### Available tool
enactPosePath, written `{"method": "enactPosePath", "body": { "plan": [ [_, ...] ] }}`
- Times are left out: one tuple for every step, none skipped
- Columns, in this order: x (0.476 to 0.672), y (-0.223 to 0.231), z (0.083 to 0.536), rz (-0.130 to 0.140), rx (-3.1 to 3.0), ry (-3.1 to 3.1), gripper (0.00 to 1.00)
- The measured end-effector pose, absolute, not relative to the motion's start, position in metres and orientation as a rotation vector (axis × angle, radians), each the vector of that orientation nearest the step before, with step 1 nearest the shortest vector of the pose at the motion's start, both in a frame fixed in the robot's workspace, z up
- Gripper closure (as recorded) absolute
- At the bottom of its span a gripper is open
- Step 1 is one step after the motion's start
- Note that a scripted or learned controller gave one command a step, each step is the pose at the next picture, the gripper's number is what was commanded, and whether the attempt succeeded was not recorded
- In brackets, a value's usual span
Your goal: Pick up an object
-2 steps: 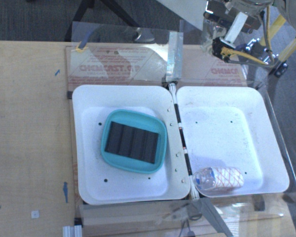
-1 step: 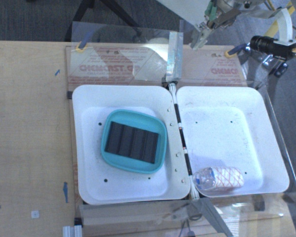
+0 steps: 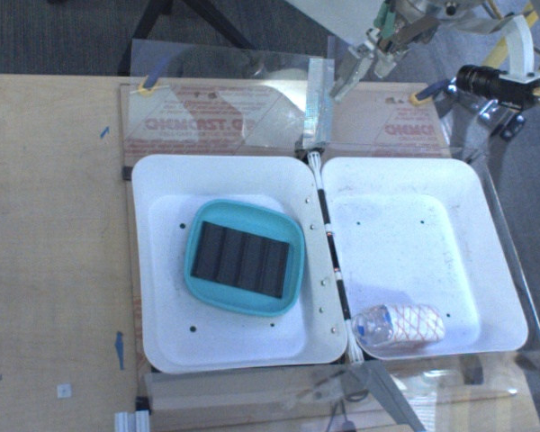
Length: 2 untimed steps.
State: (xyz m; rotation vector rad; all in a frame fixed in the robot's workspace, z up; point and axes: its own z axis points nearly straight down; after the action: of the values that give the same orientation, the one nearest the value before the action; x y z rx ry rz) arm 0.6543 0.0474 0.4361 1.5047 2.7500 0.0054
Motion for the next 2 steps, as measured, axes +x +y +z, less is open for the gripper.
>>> {"method": "enactPosePath", "body": {
  "plan": [
    [0.667, 0.027, 0.436, 0.005, 1.562, 2.718, 0.0],
    [0.667, 0.001, 0.41, 0.0, 1.464, 2.778, 0.0]
  ]
}}
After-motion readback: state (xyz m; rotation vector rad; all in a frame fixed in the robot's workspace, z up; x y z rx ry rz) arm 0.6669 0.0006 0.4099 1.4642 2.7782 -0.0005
